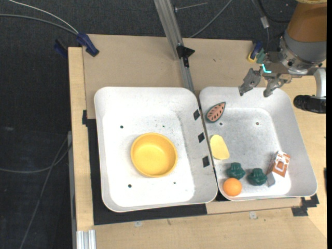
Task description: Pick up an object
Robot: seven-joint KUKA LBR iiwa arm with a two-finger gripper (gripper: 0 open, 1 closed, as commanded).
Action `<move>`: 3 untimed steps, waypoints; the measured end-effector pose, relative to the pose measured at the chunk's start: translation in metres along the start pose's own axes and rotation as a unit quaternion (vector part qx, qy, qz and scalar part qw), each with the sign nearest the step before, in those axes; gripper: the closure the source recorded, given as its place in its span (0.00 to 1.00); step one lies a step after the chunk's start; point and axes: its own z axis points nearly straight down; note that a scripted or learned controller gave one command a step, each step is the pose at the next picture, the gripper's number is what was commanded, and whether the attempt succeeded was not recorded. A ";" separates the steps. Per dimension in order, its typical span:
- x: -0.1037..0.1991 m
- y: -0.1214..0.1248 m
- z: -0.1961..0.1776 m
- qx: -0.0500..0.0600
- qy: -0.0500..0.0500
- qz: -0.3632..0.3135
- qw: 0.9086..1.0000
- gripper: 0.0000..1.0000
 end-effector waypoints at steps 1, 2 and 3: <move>0.000 0.001 -0.004 -0.004 0.000 0.000 1.000 0.00; 0.002 0.007 0.058 0.001 0.000 0.000 1.000 0.00; -0.006 0.000 0.108 0.001 0.000 0.001 1.000 0.00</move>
